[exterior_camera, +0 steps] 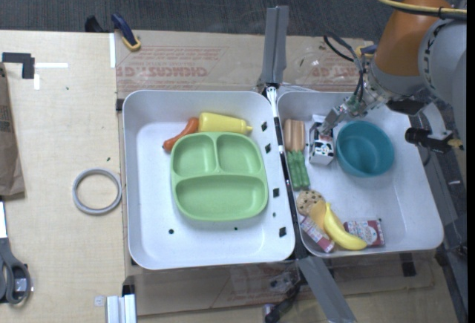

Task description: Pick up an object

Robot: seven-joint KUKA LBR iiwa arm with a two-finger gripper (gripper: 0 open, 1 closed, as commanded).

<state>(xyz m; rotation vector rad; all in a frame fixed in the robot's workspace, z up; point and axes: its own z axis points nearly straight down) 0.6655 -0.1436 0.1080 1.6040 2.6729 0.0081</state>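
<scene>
claw (324, 142) poised beside a round, deep teal bowl (364, 150).

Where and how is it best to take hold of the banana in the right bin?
Probably at the middle of the banana, coming straight down from above. It lies flat and curved on the floor of the right bin, so its narrow width suits two fingers closing across it. Its upper end touches a cookie and a red packet lies beside its lower end, so the middle has the most room.
</scene>
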